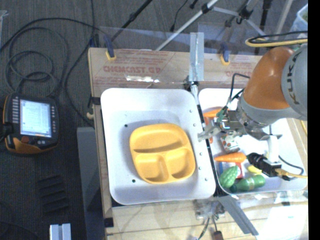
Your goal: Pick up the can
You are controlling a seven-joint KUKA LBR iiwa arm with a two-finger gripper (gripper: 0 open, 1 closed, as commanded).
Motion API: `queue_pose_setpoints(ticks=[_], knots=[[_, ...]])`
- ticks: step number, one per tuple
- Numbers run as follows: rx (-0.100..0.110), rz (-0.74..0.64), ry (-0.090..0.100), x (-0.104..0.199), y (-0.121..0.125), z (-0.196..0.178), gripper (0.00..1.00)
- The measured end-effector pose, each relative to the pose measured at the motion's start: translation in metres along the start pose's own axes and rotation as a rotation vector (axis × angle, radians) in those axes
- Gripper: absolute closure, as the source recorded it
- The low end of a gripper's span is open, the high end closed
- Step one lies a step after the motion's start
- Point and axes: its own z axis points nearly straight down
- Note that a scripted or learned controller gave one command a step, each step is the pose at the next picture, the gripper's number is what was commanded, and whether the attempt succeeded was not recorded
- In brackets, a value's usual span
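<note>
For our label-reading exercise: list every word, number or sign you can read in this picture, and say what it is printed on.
"KU": dark letters on the grey arm at the right edge, cut off by the frame.
Red print on the cardboard sheet behind the bins: too blurred to read.
Screen of the handheld pendant on the floor: text too small to read.

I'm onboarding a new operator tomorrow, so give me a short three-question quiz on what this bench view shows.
1. True or false: the yellow divided tray lies in the left bin.
2. Which bin does the gripper hover over? A) left B) right
3. Fill in: the carrot in the right bin is coloured ____.

Key: 1 true. 2 B. 3 orange.
</note>
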Motion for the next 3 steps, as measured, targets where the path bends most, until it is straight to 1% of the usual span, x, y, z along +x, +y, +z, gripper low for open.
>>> queue_pose_setpoints(ticks=[1, 2, 3], knots=[[-0.001, 0.005, -0.001, -0.071, 0.003, 0.019, 0.0], [-0.014, -0.071, -0.017, -0.068, 0.039, 0.087, 0.0], [-0.009, -0.076, -0.009, -0.063, 0.04, 0.08, 1.0]])
